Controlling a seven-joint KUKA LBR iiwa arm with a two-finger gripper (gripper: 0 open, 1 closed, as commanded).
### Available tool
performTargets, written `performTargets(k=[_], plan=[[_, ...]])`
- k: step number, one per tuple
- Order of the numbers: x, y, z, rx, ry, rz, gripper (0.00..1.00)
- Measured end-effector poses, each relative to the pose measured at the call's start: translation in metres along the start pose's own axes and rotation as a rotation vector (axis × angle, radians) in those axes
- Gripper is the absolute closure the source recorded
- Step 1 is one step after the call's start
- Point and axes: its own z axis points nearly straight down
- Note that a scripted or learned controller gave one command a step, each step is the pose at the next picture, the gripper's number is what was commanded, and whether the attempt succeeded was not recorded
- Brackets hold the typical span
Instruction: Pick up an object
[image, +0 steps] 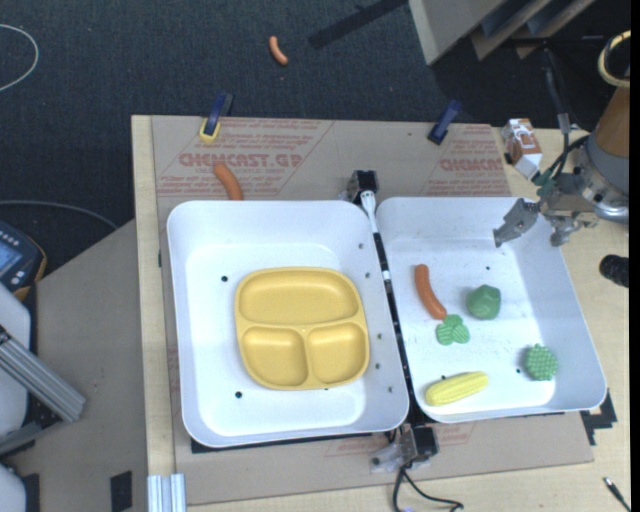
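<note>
The right white bin (575, 300) holds a red-orange sausage (430, 291), a round dark-green vegetable (484, 302), a small broccoli piece (452, 331), a yellow corn cob (456, 387) and a bumpy green piece (540, 363). My gripper (536, 230) hangs over that bin's far right corner, above and to the right of the toys. It is open, its fingers (511, 224) spread apart with nothing between them. The nearest toy, the dark-green vegetable, lies well below and left of it.
The left white bin (195, 300) carries a yellow three-compartment plate (300, 327). A second sausage (229, 181) lies on the cardboard board behind the left bin. Clamps (213, 117) sit at the board's far edge, and a black divider (380, 270) runs between the bins.
</note>
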Motion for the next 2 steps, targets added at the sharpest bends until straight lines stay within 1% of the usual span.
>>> performTargets(k=[1, 2], plan=[[0.001, 0.003, -0.009, -0.015, -0.003, -0.003, 0.0], [-0.007, 0.009, 0.042, -0.01, -0.002, -0.003, 0.0]])
